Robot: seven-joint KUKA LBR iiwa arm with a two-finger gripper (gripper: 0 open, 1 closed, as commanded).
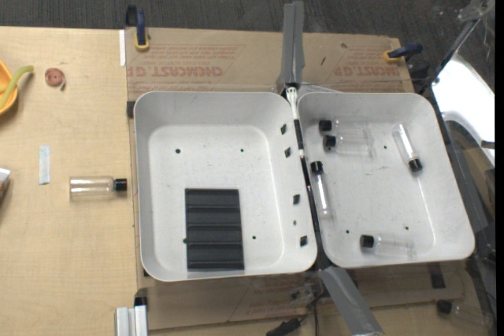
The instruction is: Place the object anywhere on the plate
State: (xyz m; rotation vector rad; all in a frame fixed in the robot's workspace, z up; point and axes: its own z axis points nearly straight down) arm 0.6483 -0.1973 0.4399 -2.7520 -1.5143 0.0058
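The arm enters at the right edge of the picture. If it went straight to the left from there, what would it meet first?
Probably the right bin's outer wall, then the black-capped vial lying inside it. The arm's height is unclear, so it may pass above both.

Two shallow white bins sit side by side, a left bin [150, 169] and a right bin [441, 169]. One black ribbed plate [213, 230] lies in the left bin. The right bin holds what look like five clear vials with black caps, though the glass is faint against the white: one at the upper left [340, 125], one just below it [350, 142], one at the right [407, 148], one along the left wall [320, 186], and one near the front [386, 245]. One more clear vial [96, 186] lies on the bench. Two clamps grip the cardboard's far edge, one on the left [136, 27] and one on the right [402, 53].
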